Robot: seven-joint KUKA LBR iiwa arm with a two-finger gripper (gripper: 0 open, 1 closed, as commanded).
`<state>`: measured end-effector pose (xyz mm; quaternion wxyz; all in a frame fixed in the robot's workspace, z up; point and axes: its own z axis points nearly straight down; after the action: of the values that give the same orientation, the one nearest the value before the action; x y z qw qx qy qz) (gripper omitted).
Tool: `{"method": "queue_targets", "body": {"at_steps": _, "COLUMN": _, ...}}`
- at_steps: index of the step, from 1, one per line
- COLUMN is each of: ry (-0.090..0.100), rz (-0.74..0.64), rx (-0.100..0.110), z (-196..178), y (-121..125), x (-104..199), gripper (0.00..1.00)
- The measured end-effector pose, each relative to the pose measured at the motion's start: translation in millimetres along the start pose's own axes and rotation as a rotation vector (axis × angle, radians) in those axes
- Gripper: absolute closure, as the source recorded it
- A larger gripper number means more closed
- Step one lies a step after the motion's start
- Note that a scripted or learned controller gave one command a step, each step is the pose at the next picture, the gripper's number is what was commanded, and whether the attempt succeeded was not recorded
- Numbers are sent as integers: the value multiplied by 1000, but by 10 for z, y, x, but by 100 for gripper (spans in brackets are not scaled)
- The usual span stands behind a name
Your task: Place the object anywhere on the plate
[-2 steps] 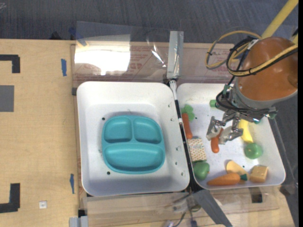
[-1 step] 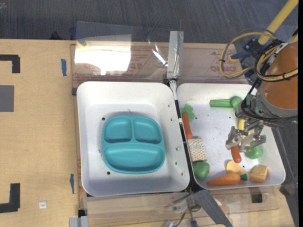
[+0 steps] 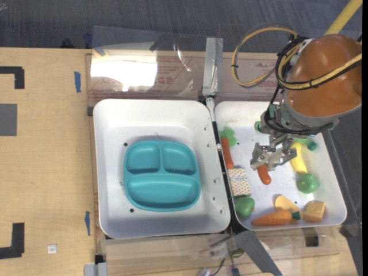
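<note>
While end effector (image 3: pixel 269 161) grips small red-orange sausage (image 3: pixel 264 175), teal plate (image 3: pixel 163 175) sits in L bin.

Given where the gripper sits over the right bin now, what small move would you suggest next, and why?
Probably a short descent: the gripper hovers over the small red-orange piece in the right bin, and the teal plate in the left bin bears nothing yet.

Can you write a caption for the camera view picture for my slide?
Robot gripper hovers over toy food in the right bin; teal plate waits left.
</note>
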<state>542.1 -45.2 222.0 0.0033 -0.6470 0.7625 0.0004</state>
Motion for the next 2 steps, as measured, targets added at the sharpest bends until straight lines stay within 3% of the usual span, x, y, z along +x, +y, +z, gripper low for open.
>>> {"method": "queue_targets", "body": {"at_steps": 1, "ry": 3, "rz": -133, "rx": 2, "z": -324, "y": 122, "x": 607, "gripper": 100}}
{"method": "queue_targets", "body": {"at_steps": 2, "ry": 1, "rz": -378, "rx": 0, "z": -630, "y": 399, "x": 293, "gripper": 100}}
